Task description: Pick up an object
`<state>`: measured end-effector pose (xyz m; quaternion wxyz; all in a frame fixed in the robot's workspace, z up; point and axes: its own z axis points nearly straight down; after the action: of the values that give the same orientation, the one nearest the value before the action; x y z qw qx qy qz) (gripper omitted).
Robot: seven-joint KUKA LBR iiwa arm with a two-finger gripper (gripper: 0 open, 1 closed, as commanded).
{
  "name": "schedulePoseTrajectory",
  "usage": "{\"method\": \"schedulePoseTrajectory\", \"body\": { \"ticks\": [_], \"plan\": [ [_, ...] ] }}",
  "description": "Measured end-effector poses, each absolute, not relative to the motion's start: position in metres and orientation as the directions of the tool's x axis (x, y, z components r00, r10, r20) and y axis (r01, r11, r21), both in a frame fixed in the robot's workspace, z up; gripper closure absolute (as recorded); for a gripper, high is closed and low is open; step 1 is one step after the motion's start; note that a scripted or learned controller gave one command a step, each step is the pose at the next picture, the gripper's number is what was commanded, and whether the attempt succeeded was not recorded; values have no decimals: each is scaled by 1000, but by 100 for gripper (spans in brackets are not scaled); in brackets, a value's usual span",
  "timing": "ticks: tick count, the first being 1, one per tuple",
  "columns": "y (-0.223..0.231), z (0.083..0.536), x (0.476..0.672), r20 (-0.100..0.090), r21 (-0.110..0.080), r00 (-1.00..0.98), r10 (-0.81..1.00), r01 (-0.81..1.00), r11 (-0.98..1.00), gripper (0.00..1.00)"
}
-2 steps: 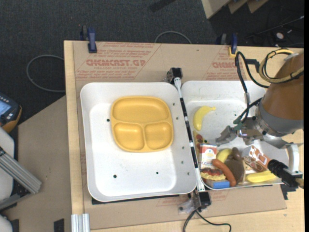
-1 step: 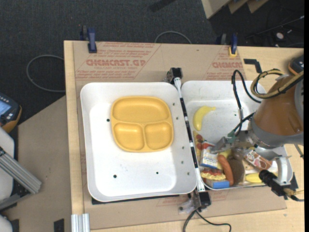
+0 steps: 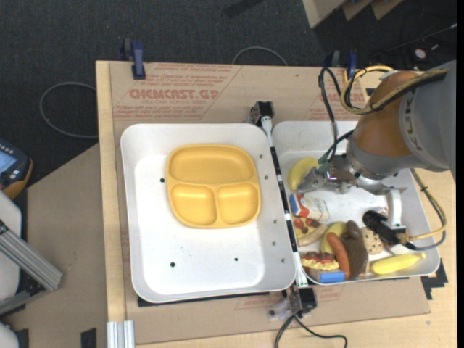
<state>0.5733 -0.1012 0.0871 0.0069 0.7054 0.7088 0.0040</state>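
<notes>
The right bin (image 3: 420,194) holds several toy foods. A yellow rounded piece (image 3: 299,171) lies at its left wall. Below it lie a white, red and blue packet (image 3: 310,209) and a pizza slice (image 3: 307,229). An orange sausage (image 3: 337,251), a brown oblong piece (image 3: 355,246) and a banana (image 3: 397,264) sit along the front. My gripper (image 3: 319,180) hangs low over the bin's left part, its tip right beside the yellow piece. Nothing shows as held.
The left bin (image 3: 145,216) carries a yellow three-compartment plate (image 3: 214,183). A black-hinged divider (image 3: 279,194) separates the bins. A red, yellow and blue item (image 3: 322,268) sits in the right bin's front left corner. The arm (image 3: 395,133) covers the right bin's back.
</notes>
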Motion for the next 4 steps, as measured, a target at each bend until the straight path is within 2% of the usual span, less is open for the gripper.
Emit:
{"method": "schedulePoseTrajectory", "body": {
  "ticks": [1, 2, 3, 4],
  "plan": [
    [-115, 85, 631, -2, 6, -3, 1000, 1000, 3, 0],
    [-99, 85, 662, -8, -32, -5, 1000, 999, 5, 0],
    [-151, 80, 659, 6, -32, -1, 1000, 999, 1, 0],
    [-219, 85, 602, 4, -4, 4, 1000, 1000, -4, 0]
  ]
}}
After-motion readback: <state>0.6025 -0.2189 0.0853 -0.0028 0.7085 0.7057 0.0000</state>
